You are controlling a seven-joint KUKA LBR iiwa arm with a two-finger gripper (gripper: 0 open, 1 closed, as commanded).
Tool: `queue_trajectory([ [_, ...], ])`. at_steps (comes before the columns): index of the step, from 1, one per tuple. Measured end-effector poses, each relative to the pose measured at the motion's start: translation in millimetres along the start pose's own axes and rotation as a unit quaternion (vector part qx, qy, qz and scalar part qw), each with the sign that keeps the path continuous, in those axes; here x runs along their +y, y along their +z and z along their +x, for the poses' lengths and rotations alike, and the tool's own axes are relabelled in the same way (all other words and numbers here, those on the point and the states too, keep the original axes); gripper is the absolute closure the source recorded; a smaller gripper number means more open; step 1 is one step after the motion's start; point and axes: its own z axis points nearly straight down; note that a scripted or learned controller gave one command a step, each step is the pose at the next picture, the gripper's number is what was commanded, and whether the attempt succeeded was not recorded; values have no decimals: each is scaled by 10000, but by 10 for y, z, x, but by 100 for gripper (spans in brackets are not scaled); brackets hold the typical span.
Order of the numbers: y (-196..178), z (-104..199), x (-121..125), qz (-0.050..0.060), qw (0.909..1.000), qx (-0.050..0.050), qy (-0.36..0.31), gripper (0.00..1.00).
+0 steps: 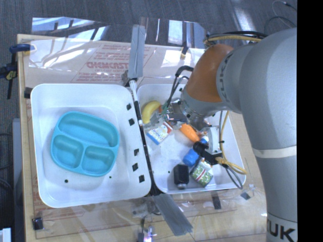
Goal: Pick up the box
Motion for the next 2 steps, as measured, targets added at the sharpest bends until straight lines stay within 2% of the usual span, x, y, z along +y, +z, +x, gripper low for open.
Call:
queue_trajectory([
  [2, 4, -4, 16, -8, 9999, -12, -124, 0],
])
